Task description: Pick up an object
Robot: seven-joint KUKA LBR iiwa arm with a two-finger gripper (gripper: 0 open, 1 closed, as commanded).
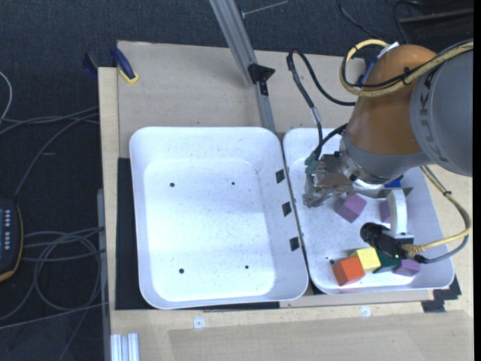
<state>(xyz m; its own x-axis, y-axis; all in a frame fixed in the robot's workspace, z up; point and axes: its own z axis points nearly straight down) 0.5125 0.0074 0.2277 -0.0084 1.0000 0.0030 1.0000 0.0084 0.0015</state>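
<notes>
My gripper (317,189) hangs low over the left part of the right bin (323,273), its metal fingers (313,195) pointing down and left. A purple block (350,206) lies just right of the fingers, apart from them. Nothing shows between the fingers. Near the bin's front sit an orange block (348,270), a yellow block (368,259), a small green piece (389,262) and a purple piece (406,268). The arm hides the bin's back right part.
The left bin (207,216) lies beside the right one, divided by a ridge with black clips (286,208). A slanted metal pole (239,40) rises behind the bins. A blue and yellow clamp (125,65) sits at the bench's back left corner.
</notes>
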